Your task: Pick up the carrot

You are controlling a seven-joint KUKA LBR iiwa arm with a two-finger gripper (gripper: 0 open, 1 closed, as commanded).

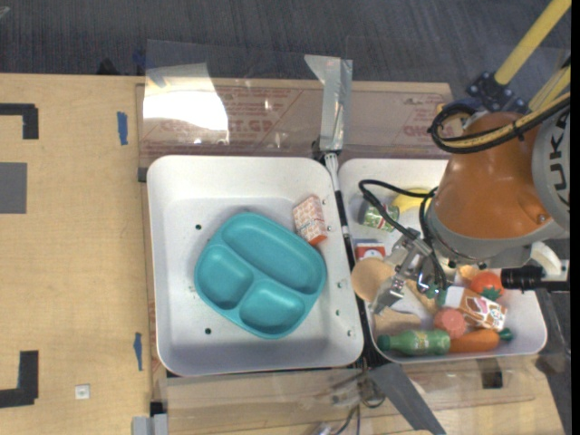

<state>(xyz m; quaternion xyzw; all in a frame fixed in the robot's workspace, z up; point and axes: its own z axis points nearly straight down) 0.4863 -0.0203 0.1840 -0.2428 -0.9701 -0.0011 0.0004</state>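
1. Near the front edge of the right bin [535,338] lies the carrot [478,341], an orange length stretched left to right on the bin floor, its green top at the right end. It is not lifted.
2. Touching it on the left is a green bottle-like toy [415,341], lying in line with it; just behind it sit a pink round piece [449,321], a small printed packet [485,313] and a red tomato-like toy [486,283]. The crowd is tight, so I have little room on the far side.
3. My jaws [399,288] hang to the left of and behind the carrot, over a tan flat piece [370,277], apart from the carrot. They look spread and nothing is between them.
4. I judge the step in hand to be the approach: I am over the right bin but not yet lined up.
5. Next I would need to shift right and nearer, turn so my jaws close across the carrot's narrow width, and come down without catching the bottle or the packet.
6. Farther left, the other bin [168,270] holds a teal divided plate [258,275] and a small carton [310,217]; neither matters to this grasp.
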